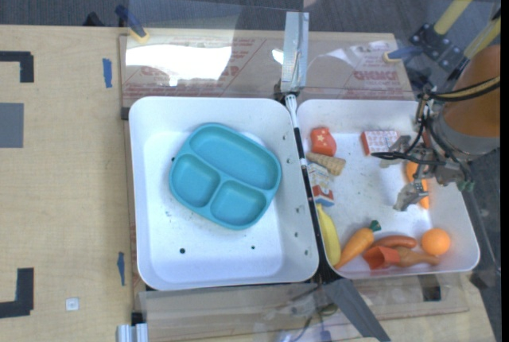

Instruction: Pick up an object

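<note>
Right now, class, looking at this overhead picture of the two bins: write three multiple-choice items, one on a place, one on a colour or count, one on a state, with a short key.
1. Where does the blue divided plate lie?
A. in the left bin
B. in the right bin
C. on the wooden bench outside both bins

2. How many compartments does the blue divided plate have?
A. two
B. three
C. five

3. Where is the gripper in relation to the bins?
A. over the left bin
B. over the bench, outside both bins
C. over the right bin, near its right side

Key: 1 A, the plate sits inside the left bin's white walls. 2 B, one long section and two smaller ones show. 3 C, the gripper hangs over the right bin, above the orange ball and right of the carrot.
</note>
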You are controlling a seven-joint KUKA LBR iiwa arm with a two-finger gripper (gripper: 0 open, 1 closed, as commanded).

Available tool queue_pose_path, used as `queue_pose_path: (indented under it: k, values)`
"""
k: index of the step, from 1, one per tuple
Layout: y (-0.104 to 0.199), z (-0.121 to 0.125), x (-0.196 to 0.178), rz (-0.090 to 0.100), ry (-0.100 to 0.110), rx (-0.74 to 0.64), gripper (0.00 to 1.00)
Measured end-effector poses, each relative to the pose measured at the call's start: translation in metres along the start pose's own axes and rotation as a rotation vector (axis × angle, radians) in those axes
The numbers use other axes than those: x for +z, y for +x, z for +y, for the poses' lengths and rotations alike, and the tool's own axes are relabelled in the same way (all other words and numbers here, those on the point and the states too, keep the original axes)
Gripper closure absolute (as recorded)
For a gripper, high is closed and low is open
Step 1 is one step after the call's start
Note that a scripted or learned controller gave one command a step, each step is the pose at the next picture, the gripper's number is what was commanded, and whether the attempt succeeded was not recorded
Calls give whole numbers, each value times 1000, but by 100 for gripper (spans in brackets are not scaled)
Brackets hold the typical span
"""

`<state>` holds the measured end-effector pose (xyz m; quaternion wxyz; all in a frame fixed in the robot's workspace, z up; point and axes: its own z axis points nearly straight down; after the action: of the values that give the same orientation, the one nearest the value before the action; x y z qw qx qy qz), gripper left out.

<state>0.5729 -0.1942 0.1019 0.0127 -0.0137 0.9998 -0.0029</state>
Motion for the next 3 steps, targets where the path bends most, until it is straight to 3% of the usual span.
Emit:
queue_pose_path:
  k: [1, 2, 3]
  values:
    - [-12, 12, 14, 14, -3, 95, 0]
    - [25, 10, 12, 16, -3, 140, 0]
    - [-58, 41, 15, 17, -5, 22, 0]
